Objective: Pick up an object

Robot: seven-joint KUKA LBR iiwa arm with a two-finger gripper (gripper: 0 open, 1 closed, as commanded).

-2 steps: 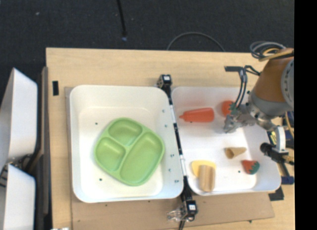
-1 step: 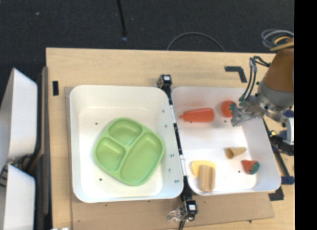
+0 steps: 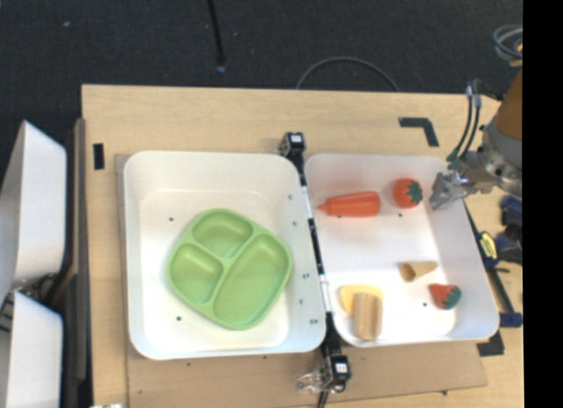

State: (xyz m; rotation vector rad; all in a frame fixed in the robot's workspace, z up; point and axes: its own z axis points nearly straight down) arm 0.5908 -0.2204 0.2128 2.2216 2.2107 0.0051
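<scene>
The right bin [image 3: 457, 248] holds an orange carrot [image 3: 351, 205] and a red tomato [image 3: 406, 193] near its far side. A small tan cone [image 3: 418, 270] and a strawberry [image 3: 445, 295] lie nearer the front right. A yellow cheese wedge [image 3: 356, 296] and a tan cylinder [image 3: 367, 316] sit at the front left of that bin. My gripper [image 3: 445, 188] hangs over the bin's far right corner, just right of the tomato, with nothing seen between its fingers.
The left bin [image 3: 145, 186] carries a green divided plate [image 3: 230, 267]. A black clamp [image 3: 292, 143] and a metal clip [image 3: 327, 375] stand at the seam between the bins. White boxes [image 3: 35, 213] line the bench's left side.
</scene>
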